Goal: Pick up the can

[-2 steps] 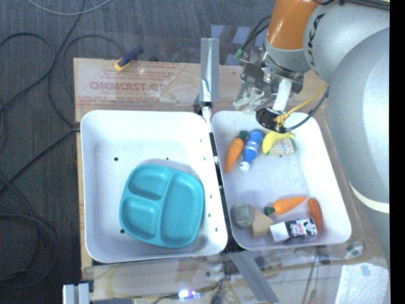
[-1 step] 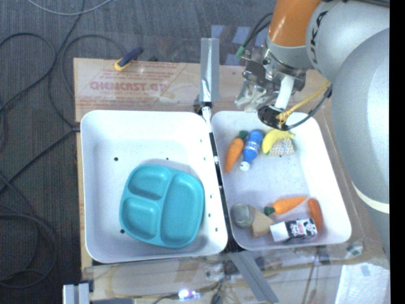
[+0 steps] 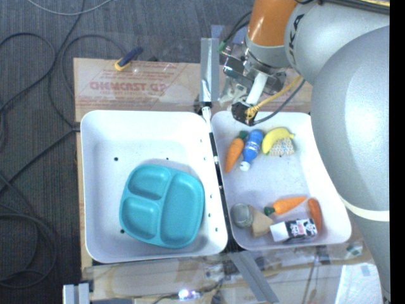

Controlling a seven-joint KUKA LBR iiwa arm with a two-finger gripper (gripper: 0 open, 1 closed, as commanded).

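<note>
The can (image 3: pixel 241 215) is a small grey cylinder showing its round top. It stands in the near left corner of the right bin (image 3: pixel 329 176), touching a tan wedge (image 3: pixel 259 224). My gripper (image 3: pixel 205 101) hangs at the far end of the ridge between the two bins, well away from the can. It reads as a narrow metal shape seen edge-on, and nothing shows in its grasp.
The right bin also holds a carrot (image 3: pixel 233 154), a blue bottle (image 3: pixel 251 148), a banana (image 3: pixel 276 138), two more carrots (image 3: pixel 289 204) (image 3: pixel 314 214) and a small labelled carton (image 3: pixel 294 229). A teal divided plate (image 3: pixel 164 204) lies in the left bin (image 3: pixel 101 144).
</note>
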